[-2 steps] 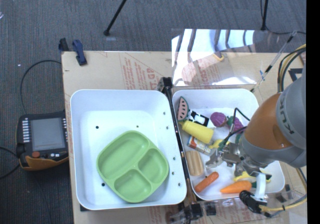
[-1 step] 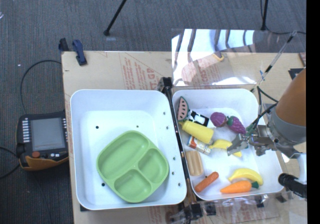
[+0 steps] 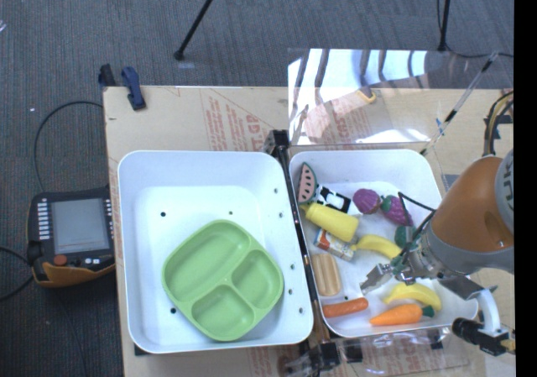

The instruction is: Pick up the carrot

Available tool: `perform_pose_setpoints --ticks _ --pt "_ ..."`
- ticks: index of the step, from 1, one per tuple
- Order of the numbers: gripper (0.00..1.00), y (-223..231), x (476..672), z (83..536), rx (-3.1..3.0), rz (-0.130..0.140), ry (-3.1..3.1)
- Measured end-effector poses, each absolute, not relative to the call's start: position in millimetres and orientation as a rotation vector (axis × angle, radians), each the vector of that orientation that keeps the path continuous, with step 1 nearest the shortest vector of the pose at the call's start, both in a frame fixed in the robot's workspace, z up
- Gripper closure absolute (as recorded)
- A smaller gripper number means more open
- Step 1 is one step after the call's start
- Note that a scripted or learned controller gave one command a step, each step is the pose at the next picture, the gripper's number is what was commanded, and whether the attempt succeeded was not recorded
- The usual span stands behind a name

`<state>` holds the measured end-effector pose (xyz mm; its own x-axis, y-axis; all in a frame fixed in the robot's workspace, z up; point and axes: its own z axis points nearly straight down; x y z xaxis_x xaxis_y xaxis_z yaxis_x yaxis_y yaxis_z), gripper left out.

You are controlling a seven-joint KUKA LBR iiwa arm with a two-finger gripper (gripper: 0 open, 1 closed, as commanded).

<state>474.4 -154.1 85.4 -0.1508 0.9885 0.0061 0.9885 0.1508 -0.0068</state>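
The carrot lies just at six o'clock from the hand, long axis nine-to-three, while the hand hangs spread and holds nothing

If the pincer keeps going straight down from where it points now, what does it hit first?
Likely the bin floor or the yellow banana just beside the pincer. The carrot lies nearer the front wall. Depth is unclear from this slant.
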Motion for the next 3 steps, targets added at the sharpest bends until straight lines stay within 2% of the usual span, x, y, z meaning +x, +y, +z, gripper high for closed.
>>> perform_pose_setpoints --ticks 1,2,3 --pt "0.00 -83.6 474.6 86.3 -2.068 0.004 -2.355" --pt "1.00 -83.2 473.1 94.0 -2.065 0.008 -2.345" --pt "0.00 -83.3 473.0 93.7 -2.066 0.008 -2.344"
